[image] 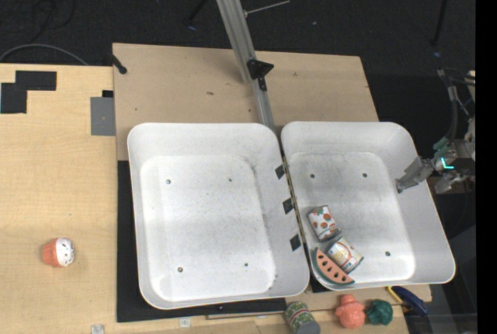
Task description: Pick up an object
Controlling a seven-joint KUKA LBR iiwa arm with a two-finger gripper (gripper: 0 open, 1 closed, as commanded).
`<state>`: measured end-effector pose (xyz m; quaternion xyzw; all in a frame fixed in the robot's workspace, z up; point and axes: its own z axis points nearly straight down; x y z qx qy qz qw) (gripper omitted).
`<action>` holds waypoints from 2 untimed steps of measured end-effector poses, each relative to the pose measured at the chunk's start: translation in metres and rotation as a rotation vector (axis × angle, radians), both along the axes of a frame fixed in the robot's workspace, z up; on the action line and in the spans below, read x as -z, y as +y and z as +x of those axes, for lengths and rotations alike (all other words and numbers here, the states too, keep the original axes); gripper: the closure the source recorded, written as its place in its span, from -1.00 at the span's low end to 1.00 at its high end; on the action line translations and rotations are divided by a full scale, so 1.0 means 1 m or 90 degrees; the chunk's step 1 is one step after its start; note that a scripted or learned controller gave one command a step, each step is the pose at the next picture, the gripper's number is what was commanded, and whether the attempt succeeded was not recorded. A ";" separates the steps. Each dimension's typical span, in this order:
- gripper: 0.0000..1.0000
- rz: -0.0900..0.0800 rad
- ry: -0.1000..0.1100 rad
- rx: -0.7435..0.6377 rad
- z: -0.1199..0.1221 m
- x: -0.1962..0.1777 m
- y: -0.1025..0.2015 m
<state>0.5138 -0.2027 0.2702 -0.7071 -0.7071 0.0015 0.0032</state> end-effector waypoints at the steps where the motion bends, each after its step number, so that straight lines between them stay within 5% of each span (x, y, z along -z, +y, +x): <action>1: -1.00 -0.001 -0.003 0.000 0.001 -0.002 0.000; 2: -1.00 0.000 0.001 0.000 0.001 0.042 -0.002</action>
